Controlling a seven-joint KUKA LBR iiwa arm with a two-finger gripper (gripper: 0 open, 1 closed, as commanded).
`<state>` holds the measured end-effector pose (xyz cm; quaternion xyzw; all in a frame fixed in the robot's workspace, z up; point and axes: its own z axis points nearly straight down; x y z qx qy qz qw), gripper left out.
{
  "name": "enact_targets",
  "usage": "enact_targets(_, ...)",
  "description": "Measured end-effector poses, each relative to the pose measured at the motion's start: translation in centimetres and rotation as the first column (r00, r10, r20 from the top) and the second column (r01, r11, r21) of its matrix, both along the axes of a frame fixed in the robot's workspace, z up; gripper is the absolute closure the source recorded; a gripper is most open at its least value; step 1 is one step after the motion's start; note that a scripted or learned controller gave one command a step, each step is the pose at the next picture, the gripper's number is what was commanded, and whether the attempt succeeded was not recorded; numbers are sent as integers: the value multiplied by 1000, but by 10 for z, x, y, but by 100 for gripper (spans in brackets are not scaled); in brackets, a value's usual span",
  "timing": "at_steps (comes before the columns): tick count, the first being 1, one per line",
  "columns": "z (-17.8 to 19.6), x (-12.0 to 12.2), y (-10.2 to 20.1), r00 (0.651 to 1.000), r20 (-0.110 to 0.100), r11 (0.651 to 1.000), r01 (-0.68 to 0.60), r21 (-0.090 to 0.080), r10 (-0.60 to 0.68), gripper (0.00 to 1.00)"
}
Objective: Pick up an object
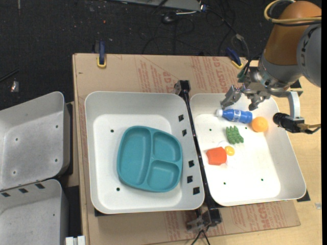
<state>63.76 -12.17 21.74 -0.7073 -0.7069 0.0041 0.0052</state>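
Observation:
In the right bin [265,182] lie a blue bottle with a white cap [236,116], an orange ball [259,124], a green ridged piece [234,135], a small yellow piece [230,150] and a red-orange block [216,156]. My gripper [241,100] hangs just above the far end of this bin, over the blue bottle. Its two fingers stand spread, one near the bottle's cap, the other near its base. Nothing sits between them.
The left bin [102,188] holds a teal divided tray [150,158]. A black divider with clips [190,137] runs between the bins. Grey lids [30,137] lie off the bench at the left. Cardboard [143,70] lies beneath both bins.

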Motion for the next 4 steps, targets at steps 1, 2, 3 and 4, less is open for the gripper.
enact_targets(1, 8, 3, 0, 1000, 13, 1000, -2, -2, 2, 0)
enact_targets(2, -48, 4, 10, 1000, 9, 1000, -4, -1, 4, 0)
enact_targets(3, -97, 7, 19, 1000, 11, 1000, -4, -2, 4, 0)
enact_targets(4, -127, 6, 20, 1000, 11, 1000, -2, -2, 2, 0)
